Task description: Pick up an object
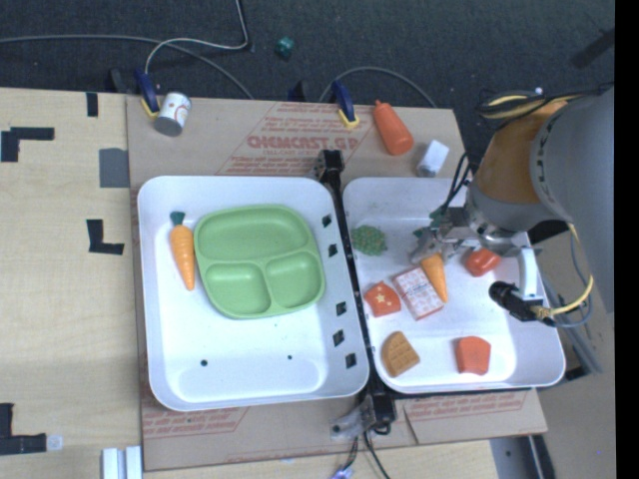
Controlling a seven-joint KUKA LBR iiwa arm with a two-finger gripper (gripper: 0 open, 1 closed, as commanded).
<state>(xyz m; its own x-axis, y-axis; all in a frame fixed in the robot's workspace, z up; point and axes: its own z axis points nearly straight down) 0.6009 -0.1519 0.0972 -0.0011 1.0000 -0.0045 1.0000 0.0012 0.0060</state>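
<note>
The right bin (519, 367) holds several toy foods. An orange carrot piece (434, 275) lies partly on a pink-white box (419, 293) in the middle. My gripper (440, 240) hangs just above the carrot piece's upper end, at the bin's centre. A red tomato-like piece (482, 261) lies just to the right of the gripper, partly under the wrist. A green broccoli (370, 239) is to its left. A red wedge (382, 298), a brown waffle (399, 352) and a red-orange block (473, 355) lie nearer the front.
The left bin (160, 347) holds a green divided plate (262, 260) and a carrot (182, 250). Behind the bins lie an orange bottle (392, 128), a white cube (433, 157) and a small can (173, 112). Black cable loops beside the wrist (514, 302).
</note>
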